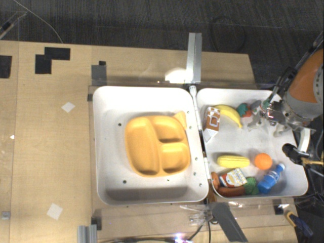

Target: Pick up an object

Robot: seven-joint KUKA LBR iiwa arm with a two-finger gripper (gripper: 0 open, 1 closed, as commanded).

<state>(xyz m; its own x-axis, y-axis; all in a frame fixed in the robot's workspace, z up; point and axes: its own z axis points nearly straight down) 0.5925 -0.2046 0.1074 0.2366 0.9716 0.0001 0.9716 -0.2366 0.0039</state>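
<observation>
bins: two, sitting side by side on the counter [45,151] | left bin [109,135]: one yellow divided tray [157,145] | right bin [293,186]: one banana [229,114], one orange [262,161], one blue bottle [270,178], one yellow corn-like piece [233,161], possibly two cartons with unreadable labels | hand [268,116]: hovering over the right bin's far side, grip state not discernible
</observation>
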